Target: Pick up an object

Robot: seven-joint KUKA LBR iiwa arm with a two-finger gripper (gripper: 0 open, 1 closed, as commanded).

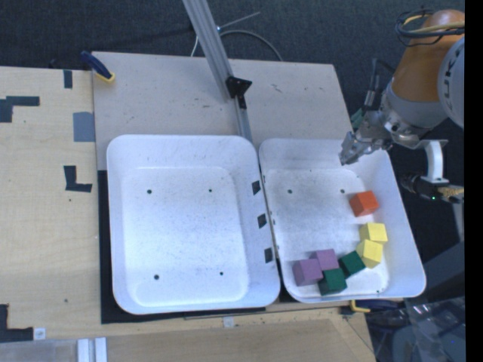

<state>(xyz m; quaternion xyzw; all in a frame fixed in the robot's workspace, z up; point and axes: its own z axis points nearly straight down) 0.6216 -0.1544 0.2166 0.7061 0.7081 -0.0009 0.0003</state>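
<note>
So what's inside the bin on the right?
The right bin holds blocks: an orange block, two yellow blocks, two purple blocks and two green blocks, clustered near its lower right corner. The gripper hides a bit of the top edge.

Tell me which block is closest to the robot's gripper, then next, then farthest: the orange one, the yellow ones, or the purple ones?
Measured from the gripper in the camera view:
1. Orange block, just below it in the right bin.
2. Yellow blocks, lower, by the right wall.
3. Purple blocks, lowest, near the bin's bottom edge.

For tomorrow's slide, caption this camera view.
Gripper over right bin's far rim; orange block nearest among coloured blocks.
</note>
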